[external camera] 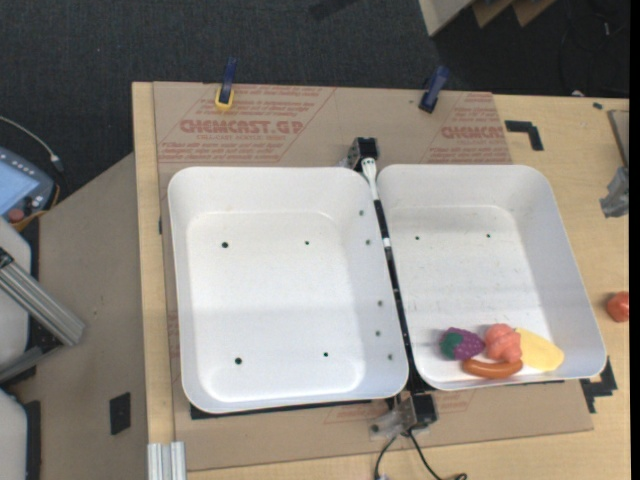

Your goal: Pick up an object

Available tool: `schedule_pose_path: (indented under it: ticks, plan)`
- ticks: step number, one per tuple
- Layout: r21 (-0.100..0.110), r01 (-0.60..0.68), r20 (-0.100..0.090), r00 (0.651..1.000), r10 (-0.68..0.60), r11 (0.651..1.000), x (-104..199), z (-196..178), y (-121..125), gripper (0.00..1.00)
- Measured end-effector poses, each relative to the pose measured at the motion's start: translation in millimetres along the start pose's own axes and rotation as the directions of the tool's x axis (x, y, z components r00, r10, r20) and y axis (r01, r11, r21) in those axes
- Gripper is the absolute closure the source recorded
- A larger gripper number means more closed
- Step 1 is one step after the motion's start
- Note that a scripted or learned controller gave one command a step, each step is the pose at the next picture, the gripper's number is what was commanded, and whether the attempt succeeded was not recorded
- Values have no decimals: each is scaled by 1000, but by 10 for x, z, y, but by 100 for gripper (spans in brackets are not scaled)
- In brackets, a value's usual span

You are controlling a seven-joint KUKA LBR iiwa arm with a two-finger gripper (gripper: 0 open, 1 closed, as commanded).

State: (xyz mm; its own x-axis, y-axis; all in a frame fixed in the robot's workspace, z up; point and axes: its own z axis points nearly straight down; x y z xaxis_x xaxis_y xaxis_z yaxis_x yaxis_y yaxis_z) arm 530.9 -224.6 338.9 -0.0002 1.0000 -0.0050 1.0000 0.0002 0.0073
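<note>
Several small toy foods lie bunched in the near right corner of the right bin [560, 230]. A purple bunch of grapes [461, 343] is the leftmost of them. Beside it sits a pinkish-red lumpy piece [504, 340], and a yellow piece [541, 352] rests against the bin's wall. An orange sausage-shaped piece [491, 368] lies along the front of the group, touching the red piece.
The left bin [190, 268] stands beside the right one, with a black divider strip [386, 258] between them. A grey part [615, 192] and a small orange item [618, 307] sit at the bench's right edge. Two clamps [227, 86] [434, 88] hold the cardboard at the back.
</note>
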Motion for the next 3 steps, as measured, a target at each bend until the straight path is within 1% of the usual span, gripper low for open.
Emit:
schedule_pose_path:
  ticks: [3]
  plan:
    - [-11,2,7,1000,-2,1000,-9,-314,24,100]
